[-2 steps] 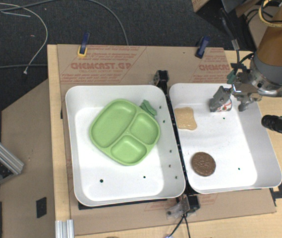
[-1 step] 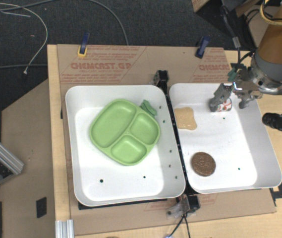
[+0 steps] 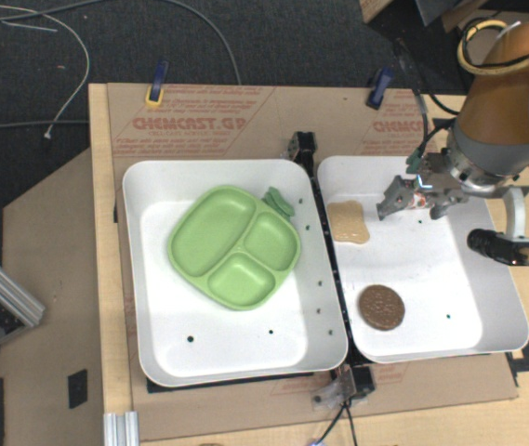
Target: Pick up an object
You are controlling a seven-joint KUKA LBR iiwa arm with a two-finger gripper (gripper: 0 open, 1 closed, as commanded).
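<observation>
My gripper (image 3: pixel 416 203) hangs over the back of the right bin (image 3: pixel 487 328), its two grey fingers spread apart with nothing between them. A tan, bread-like slice (image 3: pixel 348 222) lies at the bin's left wall, just left of the gripper. A round brown cookie (image 3: pixel 381 307) rests nearer the front of the same bin. In the left bin (image 3: pixel 152 333) sits a light green divided plate (image 3: pixel 234 246), with a small dark green piece (image 3: pixel 280 202) at its back right rim.
Two blue clamps (image 3: pixel 158 81) (image 3: pixel 378 87) hold the cardboard base at the back. Black brackets (image 3: pixel 302 146) join the bins at the back and front. Cables trail over the dark floor at the upper left.
</observation>
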